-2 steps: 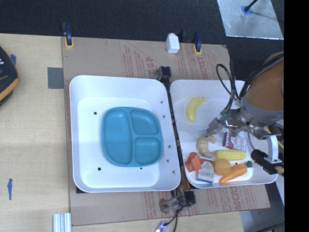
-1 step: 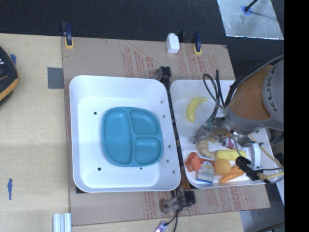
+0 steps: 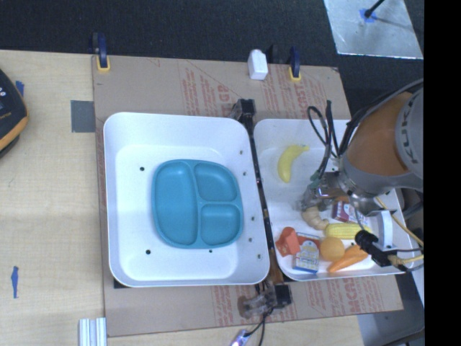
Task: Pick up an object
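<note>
claw (image 3: 317, 193) lowered into right bin (image 3: 268, 193), grip state cannot be told | banana (image 3: 289, 161) at 11 o'clock | tray (image 3: 197, 202) in left bin (image 3: 122, 193)

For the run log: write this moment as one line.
arm: over right bin | gripper: low among toy food, grasp unclear | banana: loose in bin | blue tray: left bin

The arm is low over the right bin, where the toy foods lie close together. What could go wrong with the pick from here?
1. The corn, the carrot and the orange piece are packed together, so the claw may catch two or push one aside.
2. That pile sits near the right bin's front rim, so a nudged piece might slide out.
3. The banana lies apart, an easier target.
</note>
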### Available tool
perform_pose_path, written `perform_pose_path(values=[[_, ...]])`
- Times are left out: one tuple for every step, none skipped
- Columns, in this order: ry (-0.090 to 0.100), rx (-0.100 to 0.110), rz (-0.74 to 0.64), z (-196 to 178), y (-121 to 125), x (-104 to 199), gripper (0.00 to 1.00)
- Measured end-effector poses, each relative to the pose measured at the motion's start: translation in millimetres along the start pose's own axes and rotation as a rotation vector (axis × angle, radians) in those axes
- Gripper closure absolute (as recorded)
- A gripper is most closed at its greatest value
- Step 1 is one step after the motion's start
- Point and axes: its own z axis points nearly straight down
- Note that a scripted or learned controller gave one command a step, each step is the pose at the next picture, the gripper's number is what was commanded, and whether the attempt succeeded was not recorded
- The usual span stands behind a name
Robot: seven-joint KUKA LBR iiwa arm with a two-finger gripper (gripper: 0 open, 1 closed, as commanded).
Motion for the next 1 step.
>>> perform_pose_path(values=[[0.003,-0.001,0.003,-89.9,12.1,80.6,1.0]])
